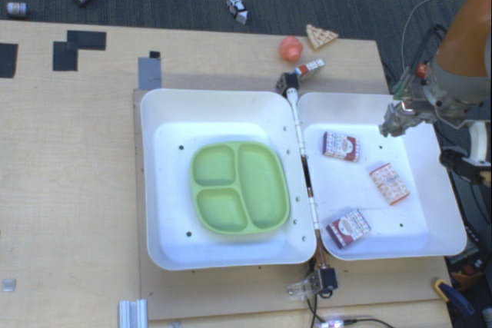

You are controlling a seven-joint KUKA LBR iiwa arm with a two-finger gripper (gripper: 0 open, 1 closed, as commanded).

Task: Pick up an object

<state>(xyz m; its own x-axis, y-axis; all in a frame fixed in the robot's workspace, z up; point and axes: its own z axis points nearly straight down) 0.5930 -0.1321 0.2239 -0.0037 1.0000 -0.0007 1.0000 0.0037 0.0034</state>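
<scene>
The end effector (394,121) is seen above the right bin's (430,242) far edge, near three small packets (340,146); its grip cannot be told.

The wooden bench (69,188) bears two white bins (165,188), a red ball (290,49) and a pizza-slice toy (321,36).

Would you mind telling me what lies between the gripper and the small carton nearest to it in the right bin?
In the camera view, only bare white bin floor lies between the gripper and the nearest carton.
</scene>
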